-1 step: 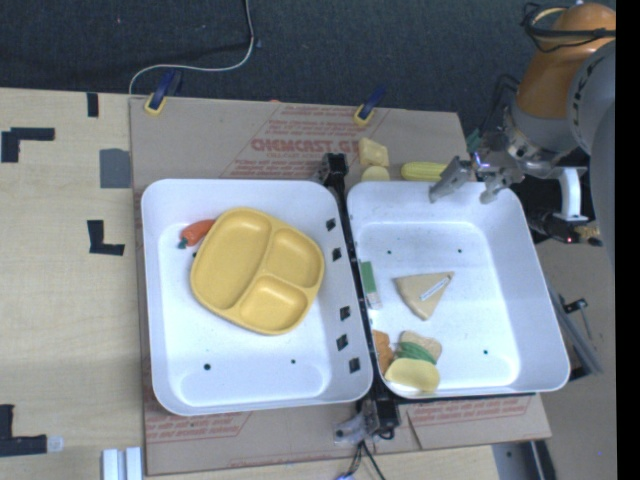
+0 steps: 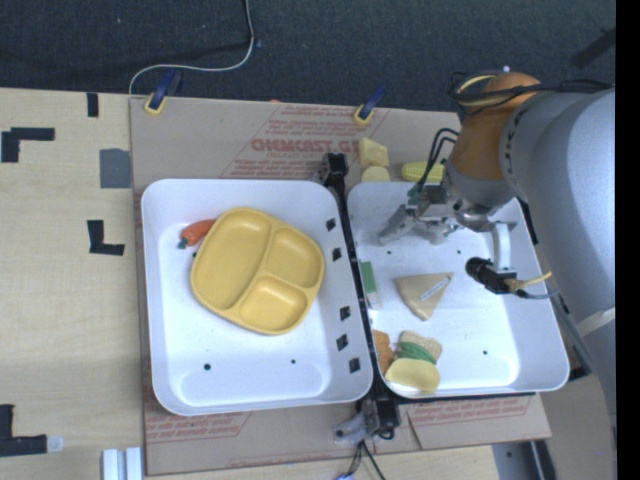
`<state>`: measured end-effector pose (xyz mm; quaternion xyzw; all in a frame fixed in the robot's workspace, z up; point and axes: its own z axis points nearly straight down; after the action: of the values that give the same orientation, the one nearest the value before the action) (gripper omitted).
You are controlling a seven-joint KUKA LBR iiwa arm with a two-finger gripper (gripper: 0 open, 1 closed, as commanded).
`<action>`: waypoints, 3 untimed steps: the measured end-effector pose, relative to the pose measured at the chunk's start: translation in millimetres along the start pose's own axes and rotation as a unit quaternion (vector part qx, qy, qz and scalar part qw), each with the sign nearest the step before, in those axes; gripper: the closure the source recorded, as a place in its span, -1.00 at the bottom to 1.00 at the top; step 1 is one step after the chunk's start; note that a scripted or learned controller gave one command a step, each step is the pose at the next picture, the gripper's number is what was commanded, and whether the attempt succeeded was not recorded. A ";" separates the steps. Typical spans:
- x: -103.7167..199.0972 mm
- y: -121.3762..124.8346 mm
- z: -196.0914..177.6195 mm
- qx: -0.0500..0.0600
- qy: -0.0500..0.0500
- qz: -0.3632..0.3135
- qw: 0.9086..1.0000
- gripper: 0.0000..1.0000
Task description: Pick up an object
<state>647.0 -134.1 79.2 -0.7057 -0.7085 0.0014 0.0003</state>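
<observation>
My gripper hangs low over the back left part of the right bin, pointing toward the divider between the bins. Nothing is visibly held in it. A pale tan wedge lies on the bin floor just below and to the right of it. A thin green stick lies along the bin's left wall. At the front left corner sit a yellow rounded piece, a small bread-like piece and an orange bit. In the left bin a yellow divided plate lies beside an orange carrot-like piece.
Behind the right bin, on the cardboard, lie two pale yellow chunks and a yellow corn-like piece. The grey arm with its orange band covers the right bin's back right corner. A black cable end hangs over the bin's right half.
</observation>
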 end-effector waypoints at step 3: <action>50.6 -149.6 -109.3 -0.001 0.002 0.000 1.000 1.00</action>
<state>497.5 -84.0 188.8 -0.7054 -0.7088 -0.0011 0.0011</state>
